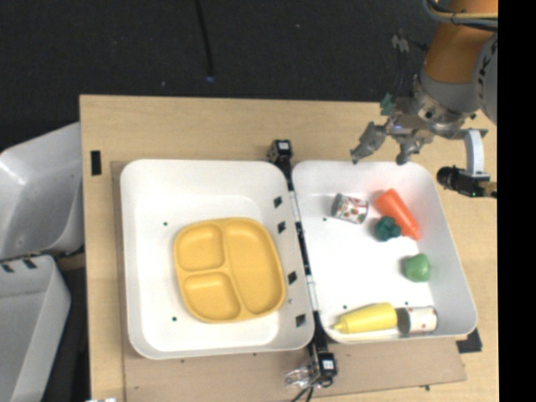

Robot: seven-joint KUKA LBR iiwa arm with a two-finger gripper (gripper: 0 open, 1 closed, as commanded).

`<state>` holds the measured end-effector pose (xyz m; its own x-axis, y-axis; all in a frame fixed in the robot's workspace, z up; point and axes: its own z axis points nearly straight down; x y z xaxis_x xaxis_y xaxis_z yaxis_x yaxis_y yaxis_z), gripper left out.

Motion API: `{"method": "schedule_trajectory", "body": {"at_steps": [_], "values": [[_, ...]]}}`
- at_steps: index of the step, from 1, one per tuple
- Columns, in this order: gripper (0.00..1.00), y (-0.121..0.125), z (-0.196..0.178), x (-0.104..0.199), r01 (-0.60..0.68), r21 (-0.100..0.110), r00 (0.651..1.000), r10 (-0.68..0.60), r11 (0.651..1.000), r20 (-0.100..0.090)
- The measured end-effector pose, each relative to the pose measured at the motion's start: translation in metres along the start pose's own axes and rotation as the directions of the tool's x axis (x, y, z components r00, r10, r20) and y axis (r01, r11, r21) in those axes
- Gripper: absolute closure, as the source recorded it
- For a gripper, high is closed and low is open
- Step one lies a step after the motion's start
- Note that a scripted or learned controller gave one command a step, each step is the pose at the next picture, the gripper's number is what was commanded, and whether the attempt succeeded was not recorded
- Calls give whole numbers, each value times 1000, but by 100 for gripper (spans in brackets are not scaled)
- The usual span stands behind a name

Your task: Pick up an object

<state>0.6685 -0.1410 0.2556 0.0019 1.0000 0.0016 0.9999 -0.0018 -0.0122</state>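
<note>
Likely light, all of it: small toy-like pieces, seemingly plastic, scattered in the right bin (452, 249). Nearest the gripper (387, 147), an orange carrot-shaped piece (399, 211) with a dark green tuft (386, 229) at its near-left end, lying aslant toward the far right of the bin. Smooth, tapered, probably stiff; best pinched across the thicker middle of the body, not at the narrow tip, where a slip seems likely. Just left of it, a small can (350, 208) on its side, white with red and green print; round and prone to roll, so better taken across its curved wall, or flat end to flat end. Nearer, toward the right wall, a green ball-like piece (415, 267), glossy and hard to trap between flat fingers. Along the near wall, a yellow bottle (367, 319) lying flat, touching or almost touching a white cylinder (416, 320) with a dark band; long, smooth, perhaps the heaviest of the lot, yet easy to span across its width.

Gripper hovering above the far rim of the right bin, its two grey fingers spread apart and pointing down, with nothing between them.

Left bin (142, 249): white, shallow, glossy, with rounded corners, bearing a yellow three-compartment plate (228, 268), matte and rounded, too broad and flat for an easy pinch except at its rim. Beneath both bins, a pale wood-grain bench (193, 120).
</note>
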Motion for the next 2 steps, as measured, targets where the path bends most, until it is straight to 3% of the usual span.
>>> {"method": "schedule_trajectory", "body": {"at_steps": [1, 2], "values": [[0, 2, -9, 0, 2, -14, 1000, -2, 1000, 1], [0, -3, 35, 3, 1, -9, 1000, -1, 1000, 4]]}}
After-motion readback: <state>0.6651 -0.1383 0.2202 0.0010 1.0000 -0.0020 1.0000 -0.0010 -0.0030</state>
